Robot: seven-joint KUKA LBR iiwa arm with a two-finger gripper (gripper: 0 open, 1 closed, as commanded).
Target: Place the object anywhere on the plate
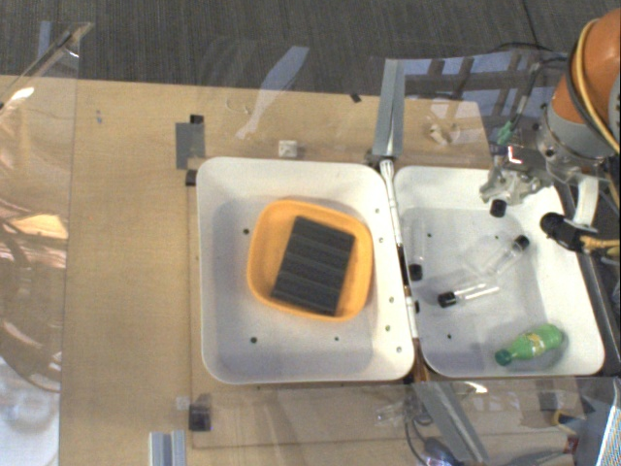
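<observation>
Wooden surface (116,260) carries two white bins. We see a dark ridged block (312,265) already lying on the orange plate (262,280), centre-left. We cannot tell the gripper (509,184) state, upper right.

Arm (594,85) at far right: rounded orange band above grey wrist housing; silver metal bracket work below; small red light on bracket; green-tipped wire; thin black cables trailing off far side; black cylindrical fittings; white plate; yellow cable at right.
</observation>
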